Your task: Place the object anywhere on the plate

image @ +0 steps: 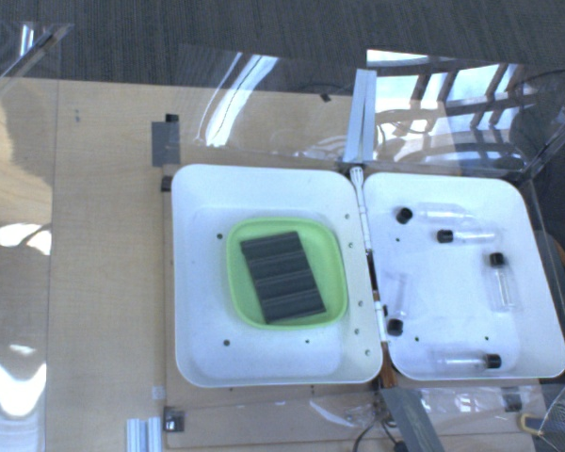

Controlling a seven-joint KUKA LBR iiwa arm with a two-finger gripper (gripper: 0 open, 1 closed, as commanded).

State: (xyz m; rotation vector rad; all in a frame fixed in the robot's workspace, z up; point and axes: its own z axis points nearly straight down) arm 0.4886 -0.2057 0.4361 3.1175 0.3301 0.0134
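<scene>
A light green square plate [331, 262] lies in the left white bin [198, 347]. On the plate rests a dark grey ribbed rectangular block [282, 277], set at a slight slant and lying fully inside the rim. In the right white bin [537, 347] lie several clear plastic tubes with black caps: one near the top [449, 216], one just below it [471, 236], one upright along the right side [500, 282], one at the bottom [466, 359] and one by the left wall [396, 309].
A metal post [361, 125] rises behind the seam between the bins. A dark bracket [166, 142] sits at the back left of the left bin. Clear shielding panels surround the wooden bench [85, 281].
</scene>
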